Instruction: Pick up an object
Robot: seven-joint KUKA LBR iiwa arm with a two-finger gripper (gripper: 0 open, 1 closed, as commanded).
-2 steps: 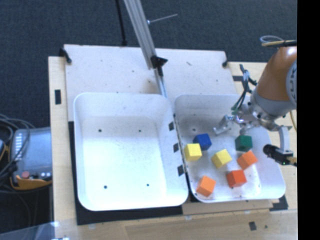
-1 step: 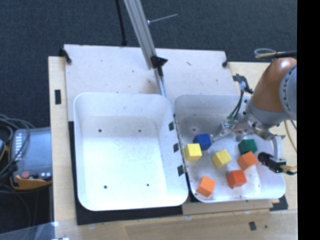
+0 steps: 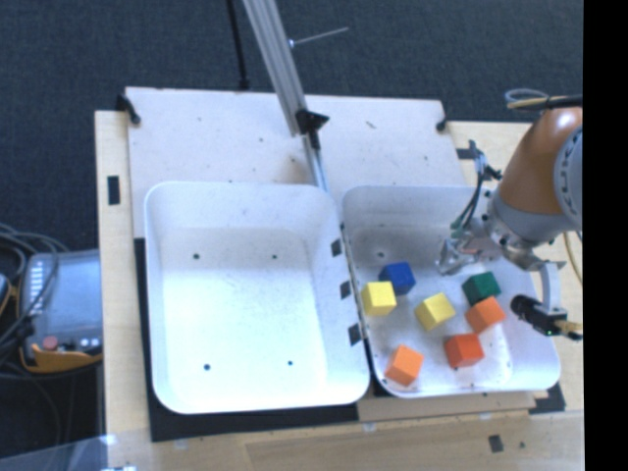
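Several small cubes lie in the right bin [image 3: 402, 204]. A blue cube [image 3: 397, 277] sits next to a yellow cube [image 3: 379, 297] near the bin's left wall. A second yellow cube [image 3: 435, 311] lies in the middle. To the right are a green cube [image 3: 481, 287] and an orange cube [image 3: 485, 314] touching it. A red-orange cube [image 3: 463, 349] and another orange cube [image 3: 404, 364] rest near the front. My gripper [image 3: 453, 256] hangs low over the bin floor, right of the blue cube and just left of the green one.
The left bin [image 3: 245, 292] stands beside the right one, their walls meeting at the middle. A slanted metal bar [image 3: 280, 57] reaches down to the back of the bins. A black part on the arm [image 3: 538, 314] hangs over the right bin's right rim.
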